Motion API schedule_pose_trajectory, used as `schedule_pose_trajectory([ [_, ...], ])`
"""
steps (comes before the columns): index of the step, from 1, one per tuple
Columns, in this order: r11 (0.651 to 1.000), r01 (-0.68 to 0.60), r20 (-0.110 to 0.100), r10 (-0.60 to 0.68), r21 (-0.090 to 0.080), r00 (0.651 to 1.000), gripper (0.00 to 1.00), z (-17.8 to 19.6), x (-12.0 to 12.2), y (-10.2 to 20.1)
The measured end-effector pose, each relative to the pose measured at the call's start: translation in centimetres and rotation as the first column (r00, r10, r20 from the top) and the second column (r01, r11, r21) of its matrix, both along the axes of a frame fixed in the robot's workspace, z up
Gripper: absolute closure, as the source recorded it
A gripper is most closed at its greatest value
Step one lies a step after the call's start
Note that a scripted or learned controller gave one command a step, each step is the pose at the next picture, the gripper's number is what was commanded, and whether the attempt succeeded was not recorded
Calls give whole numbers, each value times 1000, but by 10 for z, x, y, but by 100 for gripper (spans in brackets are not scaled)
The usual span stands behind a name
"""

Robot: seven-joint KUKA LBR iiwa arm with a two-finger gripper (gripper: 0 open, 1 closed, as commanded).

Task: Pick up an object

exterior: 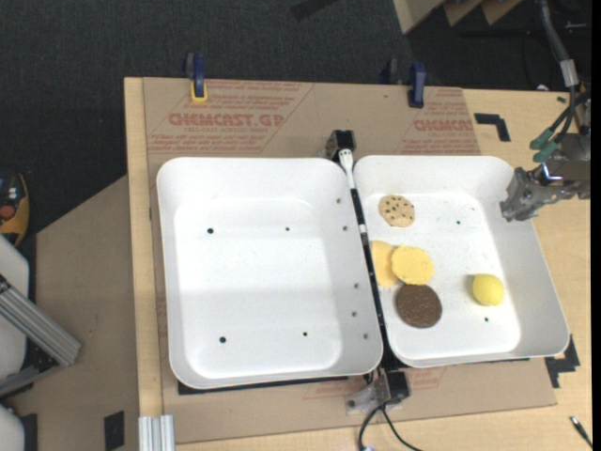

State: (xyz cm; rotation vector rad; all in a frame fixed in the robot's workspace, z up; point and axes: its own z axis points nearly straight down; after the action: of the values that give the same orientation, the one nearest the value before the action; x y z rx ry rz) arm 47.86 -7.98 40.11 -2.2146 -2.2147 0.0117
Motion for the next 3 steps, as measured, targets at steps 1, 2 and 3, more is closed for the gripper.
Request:
schedule_pose_trajectory([
  [1, 1000, -8, 2, 8, 1, 1000, 100, -79, 0, 70],
  [2, 1000, -5, 35, 5, -1, 999, 100, 78, 69, 101],
  [3, 1000, -8, -4, 8, -2, 1000, 100, -52, 13, 175],
])
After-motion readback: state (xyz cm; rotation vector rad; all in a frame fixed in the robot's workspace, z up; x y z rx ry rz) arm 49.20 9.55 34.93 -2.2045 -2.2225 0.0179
